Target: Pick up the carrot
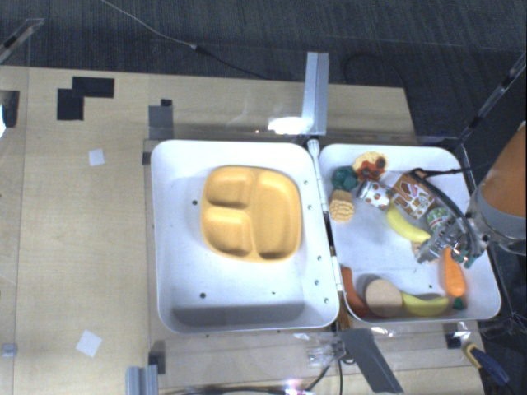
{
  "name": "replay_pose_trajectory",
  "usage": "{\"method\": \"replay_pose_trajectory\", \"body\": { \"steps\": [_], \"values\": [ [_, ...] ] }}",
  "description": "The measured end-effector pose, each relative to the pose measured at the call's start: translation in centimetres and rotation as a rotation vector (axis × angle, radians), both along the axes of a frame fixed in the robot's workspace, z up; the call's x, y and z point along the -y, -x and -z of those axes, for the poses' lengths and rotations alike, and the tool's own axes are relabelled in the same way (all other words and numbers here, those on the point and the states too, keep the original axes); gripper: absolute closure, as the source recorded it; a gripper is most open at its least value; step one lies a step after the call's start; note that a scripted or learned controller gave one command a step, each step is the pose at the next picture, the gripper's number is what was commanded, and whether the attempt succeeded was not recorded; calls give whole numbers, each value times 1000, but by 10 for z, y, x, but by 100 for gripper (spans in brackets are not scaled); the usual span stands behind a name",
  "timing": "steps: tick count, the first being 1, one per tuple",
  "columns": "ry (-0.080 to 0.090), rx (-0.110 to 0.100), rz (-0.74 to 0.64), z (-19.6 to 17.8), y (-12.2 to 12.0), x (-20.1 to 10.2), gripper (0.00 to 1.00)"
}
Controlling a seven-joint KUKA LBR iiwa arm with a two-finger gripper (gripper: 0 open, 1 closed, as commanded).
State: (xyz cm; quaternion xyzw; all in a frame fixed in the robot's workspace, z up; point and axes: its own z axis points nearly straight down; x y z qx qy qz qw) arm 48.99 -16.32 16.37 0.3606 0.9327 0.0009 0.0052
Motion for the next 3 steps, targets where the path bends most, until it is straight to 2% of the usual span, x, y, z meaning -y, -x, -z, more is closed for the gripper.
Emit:
{"method": "replay_pose_trajectory", "body": {
  "steps": [1,2,3],
  "values": [
    [-3,-1,58,-29,0,-58,100],
    [4,7,-64,73,-26,20,100],
    [5,6,-111,74,-2,43,100]
  ]
}}
